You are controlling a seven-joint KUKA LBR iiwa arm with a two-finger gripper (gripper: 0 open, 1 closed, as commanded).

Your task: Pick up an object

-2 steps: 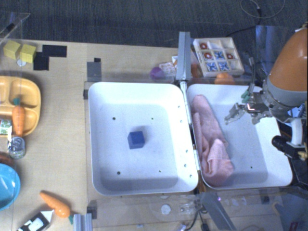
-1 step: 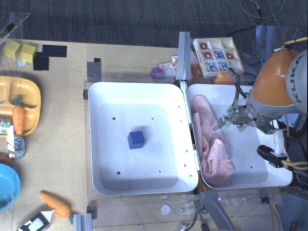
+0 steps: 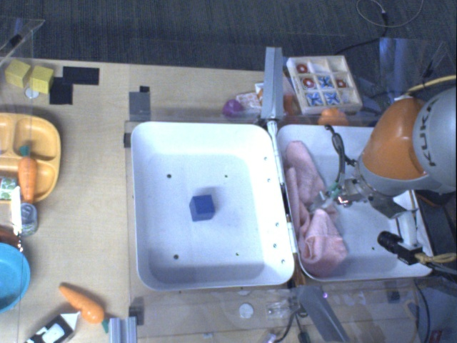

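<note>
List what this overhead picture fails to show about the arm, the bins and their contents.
- Gripper: in the camera view it sits low by the pink cloth; whether its jaws are open or shut is too small and cluttered to tell.
- Right bin: the grey and orange arm covers its far right side.
- Pink cloth: what lies under its folds is hidden.
- Blue cube in the left bin: its underside is unseen.

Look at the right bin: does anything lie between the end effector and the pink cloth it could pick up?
Nothing visible does. The end effector sits low in the right bin, right at the edge of the pink cloth, with no other item between them. The blue cube lies apart in the left bin.
</note>
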